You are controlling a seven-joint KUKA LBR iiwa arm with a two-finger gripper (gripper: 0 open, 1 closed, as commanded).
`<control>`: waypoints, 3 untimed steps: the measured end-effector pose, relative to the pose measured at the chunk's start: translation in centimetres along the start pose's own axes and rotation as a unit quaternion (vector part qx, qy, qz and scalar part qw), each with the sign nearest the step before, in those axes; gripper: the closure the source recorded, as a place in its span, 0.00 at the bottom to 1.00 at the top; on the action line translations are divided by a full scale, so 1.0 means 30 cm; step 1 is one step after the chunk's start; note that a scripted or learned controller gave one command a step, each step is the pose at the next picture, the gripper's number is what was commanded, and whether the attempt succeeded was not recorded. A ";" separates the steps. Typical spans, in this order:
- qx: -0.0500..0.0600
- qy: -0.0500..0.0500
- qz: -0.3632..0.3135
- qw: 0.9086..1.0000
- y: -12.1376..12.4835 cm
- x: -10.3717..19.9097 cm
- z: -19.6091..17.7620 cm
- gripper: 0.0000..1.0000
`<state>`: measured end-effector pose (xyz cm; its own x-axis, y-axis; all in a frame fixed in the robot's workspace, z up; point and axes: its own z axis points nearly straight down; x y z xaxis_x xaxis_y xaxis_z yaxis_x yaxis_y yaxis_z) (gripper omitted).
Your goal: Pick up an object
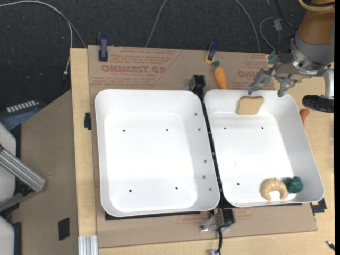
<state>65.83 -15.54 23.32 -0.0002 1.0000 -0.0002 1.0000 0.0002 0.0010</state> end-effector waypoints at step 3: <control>0.001 0.000 0.000 1.000 -0.017 0.019 0.497 0.00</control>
